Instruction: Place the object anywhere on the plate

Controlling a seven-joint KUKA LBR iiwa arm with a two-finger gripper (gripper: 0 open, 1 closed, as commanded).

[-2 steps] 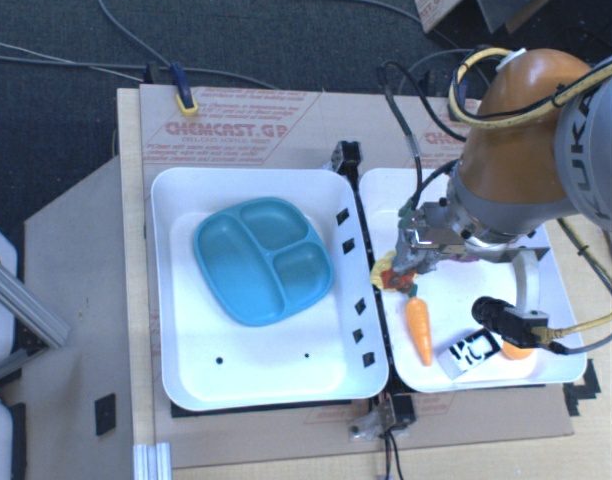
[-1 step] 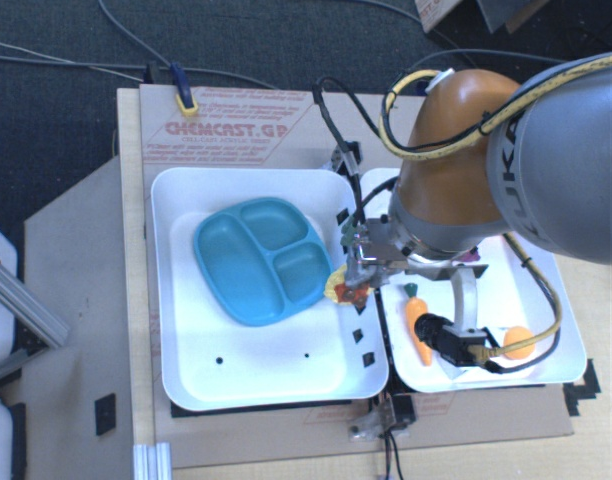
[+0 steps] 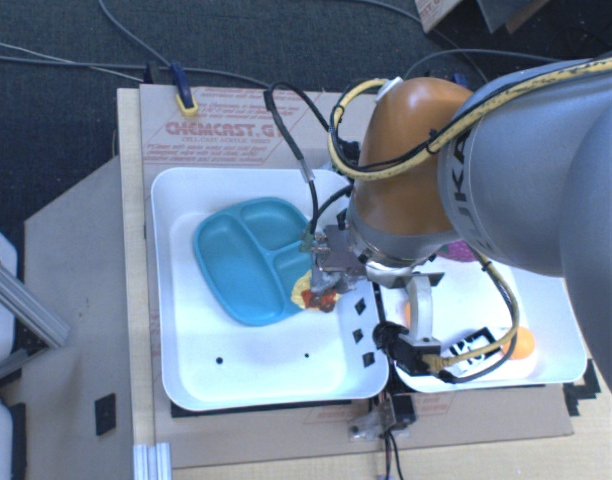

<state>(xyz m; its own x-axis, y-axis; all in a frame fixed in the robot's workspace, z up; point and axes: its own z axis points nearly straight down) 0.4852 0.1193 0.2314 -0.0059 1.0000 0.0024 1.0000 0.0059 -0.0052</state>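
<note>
A blue divided plate (image 3: 248, 258) lies in the left white bin (image 3: 186, 298). At the plate's right edge sits a small yellow and red object (image 3: 314, 295). My gripper (image 3: 326, 276) hangs directly over that object, partly covering it, and the wrist above hides how they meet. Whether the object rests on the plate's rim or just beside it on the bin floor I cannot tell.
The grey and orange arm (image 3: 416, 178) covers the wall between the bins and much of the right bin (image 3: 556, 298). An orange ball (image 3: 524, 344) and a pink item (image 3: 460, 254) lie in the right bin. Cables (image 3: 296, 138) run over the bench's back.
</note>
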